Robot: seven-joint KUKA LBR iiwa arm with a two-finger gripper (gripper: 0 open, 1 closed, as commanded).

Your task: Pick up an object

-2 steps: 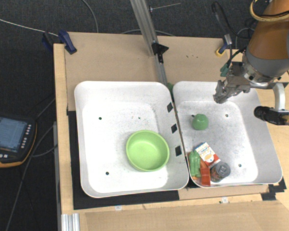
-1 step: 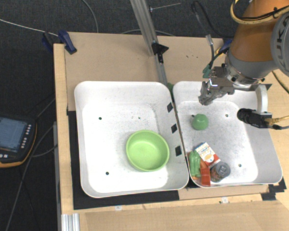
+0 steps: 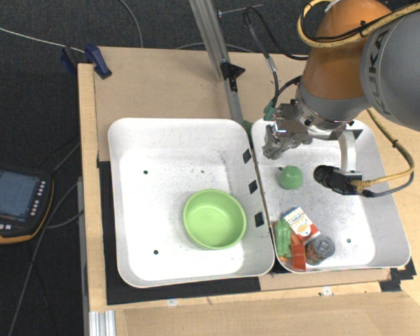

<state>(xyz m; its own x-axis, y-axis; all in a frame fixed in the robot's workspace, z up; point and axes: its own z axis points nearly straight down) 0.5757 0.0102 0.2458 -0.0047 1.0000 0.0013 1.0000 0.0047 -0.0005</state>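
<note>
1. Objects in right bin (image 3: 378,187): small green round piece (image 3: 290,178) near centre-left; at 6 o'clock of it a carton (image 3: 298,224), red-and-green packet (image 3: 288,247) and grey disc (image 3: 323,247) clustered at the near edge.
2. Gripper (image 3: 278,144) just at 11 o'clock of the green piece, above it, nothing seen between it; open or closed: cannot tell.
3. Left bin (image 3: 133,187) holds green bowl (image 3: 214,219).
4. Table (image 3: 161,75) bare wood at 12 o'clock.

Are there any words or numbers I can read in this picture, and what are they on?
No text can be read anywhere here.
Small carton in the right bin: printed in orange, white and green, any lettering too small and blurred.
Handheld pendant at the left edge: its screen is too blurred to read.
Green bowl in the left bin: plain, no writing.
Small green object below the gripper: plain, no writing.
</note>
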